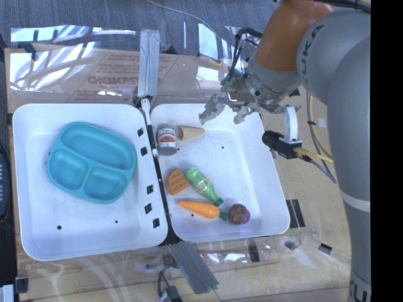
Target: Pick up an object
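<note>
- We saw the things to pick lying in the right bin [267, 168], right of the frame's centre: a small can [167, 139] and a cone [190, 132] near its upper left corner.
- Lower down lay a slice of bread [177, 182], a green bottle [203, 185], a carrot [198, 209] and a dark round fruit [238, 214], the fruit just beside the carrot's right end.
- The gripper [225, 112] hung over the bin's upper edge, its fingers [210, 112] spread apart with nothing between them, near the cone but apart from it.
- The grey arm [340, 68] with its orange band reached in from the upper right.
- In the left bin [31, 187] we saw a blue divided plate [92, 162].
</note>
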`<act>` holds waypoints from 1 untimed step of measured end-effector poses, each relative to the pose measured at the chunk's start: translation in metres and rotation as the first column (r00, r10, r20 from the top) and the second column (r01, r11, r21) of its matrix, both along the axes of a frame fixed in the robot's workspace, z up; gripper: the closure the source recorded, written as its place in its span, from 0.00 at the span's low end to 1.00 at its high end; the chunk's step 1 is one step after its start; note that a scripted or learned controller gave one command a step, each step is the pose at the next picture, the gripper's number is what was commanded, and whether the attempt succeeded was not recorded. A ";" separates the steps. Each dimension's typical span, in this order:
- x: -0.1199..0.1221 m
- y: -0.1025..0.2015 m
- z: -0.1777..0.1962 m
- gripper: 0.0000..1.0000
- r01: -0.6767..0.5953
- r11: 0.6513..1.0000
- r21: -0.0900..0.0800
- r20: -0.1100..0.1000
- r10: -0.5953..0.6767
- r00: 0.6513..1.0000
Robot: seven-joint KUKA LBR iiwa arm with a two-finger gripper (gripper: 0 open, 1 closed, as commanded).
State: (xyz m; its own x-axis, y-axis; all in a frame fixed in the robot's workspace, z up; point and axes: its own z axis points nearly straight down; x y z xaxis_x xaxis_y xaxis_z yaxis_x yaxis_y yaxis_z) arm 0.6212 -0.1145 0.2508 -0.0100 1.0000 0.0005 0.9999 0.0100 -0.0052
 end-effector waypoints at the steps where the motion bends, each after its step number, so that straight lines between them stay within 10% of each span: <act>1: -0.037 0.000 -0.144 0.00 0.000 1.000 0.002 -0.010 0.000 1.000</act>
State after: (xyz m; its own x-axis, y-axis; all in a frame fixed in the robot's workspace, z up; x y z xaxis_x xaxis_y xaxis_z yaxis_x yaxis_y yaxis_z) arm 0.5839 -0.1147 0.1066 -0.0097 1.0000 0.0023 0.9998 0.0097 -0.0152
